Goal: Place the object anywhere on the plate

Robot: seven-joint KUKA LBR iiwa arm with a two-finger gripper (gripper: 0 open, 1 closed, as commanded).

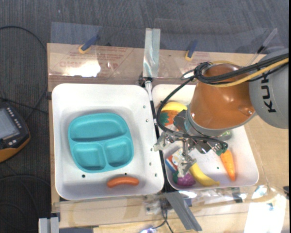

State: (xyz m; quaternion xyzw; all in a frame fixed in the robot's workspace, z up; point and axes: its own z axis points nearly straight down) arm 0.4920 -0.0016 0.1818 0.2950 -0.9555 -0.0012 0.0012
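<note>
Claw [185, 165] over right bin, grip state unclear; banana [202, 175] just beside.

Left bin [63, 106]: plate [101, 141] bare on top, open approach from above. Sausage [122, 181] lies just beside plate's near edge, apart from it. Right bin [242, 176]: crowded; arm [223, 101] overhangs most, banana [202, 174], carrot [227, 162], purple piece [185, 180] packed near front wall.

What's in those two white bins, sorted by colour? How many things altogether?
Teal: 1, the plate
Orange: 2, a sausage and a carrot
Yellow: 2, a banana and a fruit half under the arm
Purple: 1, grapes
Total: 6 that I can make out.
</note>
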